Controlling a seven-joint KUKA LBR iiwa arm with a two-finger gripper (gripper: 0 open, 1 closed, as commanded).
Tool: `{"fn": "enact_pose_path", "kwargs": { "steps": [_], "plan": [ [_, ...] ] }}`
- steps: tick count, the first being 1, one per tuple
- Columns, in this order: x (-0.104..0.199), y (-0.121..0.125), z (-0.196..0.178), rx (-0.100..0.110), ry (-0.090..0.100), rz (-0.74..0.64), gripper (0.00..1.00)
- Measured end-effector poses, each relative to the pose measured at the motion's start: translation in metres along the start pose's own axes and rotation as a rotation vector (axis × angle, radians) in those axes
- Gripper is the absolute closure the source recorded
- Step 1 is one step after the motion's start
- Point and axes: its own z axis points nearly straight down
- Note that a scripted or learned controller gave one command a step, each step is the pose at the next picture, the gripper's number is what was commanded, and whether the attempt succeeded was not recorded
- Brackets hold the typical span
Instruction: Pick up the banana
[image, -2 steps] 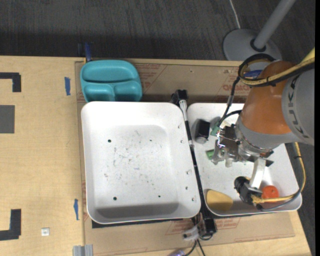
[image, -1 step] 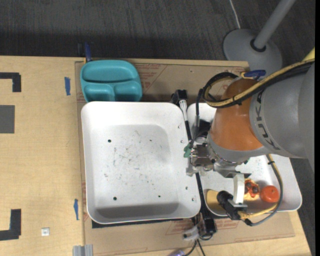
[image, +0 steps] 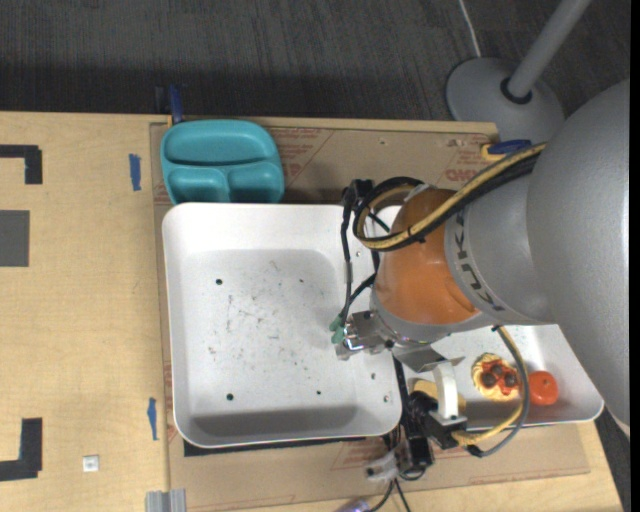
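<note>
Jaws hidden, state untellable, as the arm covers the right bin beside the left bin

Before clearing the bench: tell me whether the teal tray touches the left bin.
Cannot tell. Camera view: teal tray meets left bin rim, no gap, contact unclear.

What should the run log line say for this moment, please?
arm: over right bin | end effector: hidden | banana: not identifiable | right bin: orange item, toy food | teal tray: behind left bin
</note>
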Motion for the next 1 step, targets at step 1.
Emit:
{"fn": "enact_pose_path", "kwargs": {
  "steps": [1],
  "plan": [
    [0.0087, 0.0077, 0.0077, -0.022, -0.014, -0.06, 1.0]
  ]
}}
